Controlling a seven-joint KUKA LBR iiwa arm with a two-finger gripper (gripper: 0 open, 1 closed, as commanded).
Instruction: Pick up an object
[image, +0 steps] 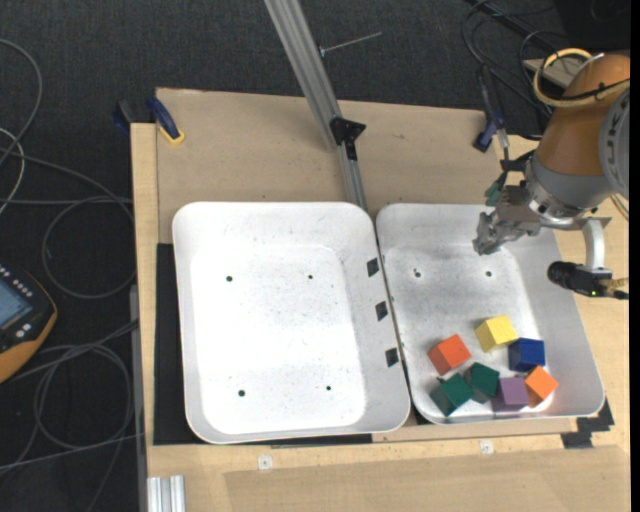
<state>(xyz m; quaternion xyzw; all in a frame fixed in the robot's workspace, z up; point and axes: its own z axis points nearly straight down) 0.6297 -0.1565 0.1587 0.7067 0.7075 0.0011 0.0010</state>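
Gripper hangs over right bin far edge, nothing between fingers. Blocks cluster at that bin's near right corner: orange block, yellow block, blue block, two green blocks, purple block. Left bin alongside.

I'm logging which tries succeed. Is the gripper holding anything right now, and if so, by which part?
Nothing is held. The gripper hangs over the far end of the right bin, with nothing between its fingers; the coloured blocks, such as the yellow block, lie at the near end.

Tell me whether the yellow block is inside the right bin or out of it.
Inside. The yellow block lies on the floor of the right bin, near its front end, beside the blue block and the orange blocks.
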